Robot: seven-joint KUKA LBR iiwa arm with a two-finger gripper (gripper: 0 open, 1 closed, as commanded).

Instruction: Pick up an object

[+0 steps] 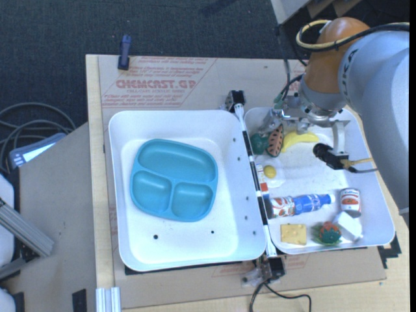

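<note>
The left bin [123, 194] held a blue divided tray [173, 179]. The right bin [377, 229] held a banana [300, 139], tube [302, 204], can [350, 201] and cheese block [293, 233]. The gripper [286, 117] hung over the banana's end of that bin, jaws impossible to judge.

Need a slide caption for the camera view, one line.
Gripper reaches into the right bin beside a banana; blue tray in the left bin.
</note>
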